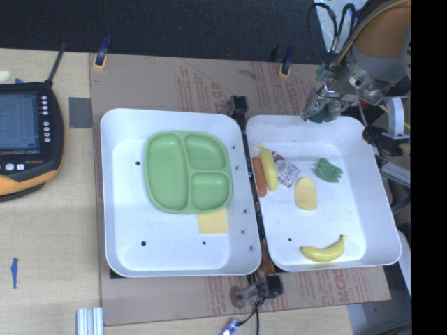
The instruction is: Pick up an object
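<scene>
The right bin (pixel 377 208) holds several toy foods: an orange carrot (pixel 259 178) and a yellow corn cob (pixel 268 166) by its left wall, a small printed packet (pixel 287 171), a pale yellow rounded piece (pixel 306 194), a green leafy piece (pixel 328 170) and a banana (pixel 323 250) near the front. My gripper (pixel 320 112) hangs over the back rim of this bin, behind and above the green piece and apart from all the objects. Its tip is small and dark against the bin rim.
The left bin (pixel 122 243) carries a green divided plate (pixel 188 171) and a yellow flat square (pixel 212 222) in front of it. A teach pendant (pixel 24 135) lies on the bench at far left. Clamps and cables sit behind the bins.
</scene>
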`<state>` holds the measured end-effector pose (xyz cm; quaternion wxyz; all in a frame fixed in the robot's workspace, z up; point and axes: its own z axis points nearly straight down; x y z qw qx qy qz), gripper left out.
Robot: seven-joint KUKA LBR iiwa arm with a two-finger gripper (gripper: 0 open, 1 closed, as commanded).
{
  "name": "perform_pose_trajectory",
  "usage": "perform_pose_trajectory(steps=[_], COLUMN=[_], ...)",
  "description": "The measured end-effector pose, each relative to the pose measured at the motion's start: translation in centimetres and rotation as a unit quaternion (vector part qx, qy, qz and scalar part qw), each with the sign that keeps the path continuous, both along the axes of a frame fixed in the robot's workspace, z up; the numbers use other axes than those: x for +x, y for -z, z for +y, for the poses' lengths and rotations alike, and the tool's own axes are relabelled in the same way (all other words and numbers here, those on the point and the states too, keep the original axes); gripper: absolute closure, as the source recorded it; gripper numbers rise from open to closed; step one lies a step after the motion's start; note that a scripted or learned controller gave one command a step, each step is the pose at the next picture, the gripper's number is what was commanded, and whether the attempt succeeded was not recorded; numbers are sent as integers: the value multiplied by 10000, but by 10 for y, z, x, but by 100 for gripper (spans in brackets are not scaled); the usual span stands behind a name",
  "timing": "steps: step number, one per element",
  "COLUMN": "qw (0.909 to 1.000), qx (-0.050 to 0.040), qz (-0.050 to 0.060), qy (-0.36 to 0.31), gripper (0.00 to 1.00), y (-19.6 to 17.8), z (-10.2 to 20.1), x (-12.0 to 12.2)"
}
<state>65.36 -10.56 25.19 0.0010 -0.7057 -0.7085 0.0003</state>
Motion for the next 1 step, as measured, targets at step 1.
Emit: perform_pose_trajectory(steps=[1], qw=[10000], qx=[-9], qz=[14], qy=[-12], gripper=[100], y=[0], z=[55], x=[-51])
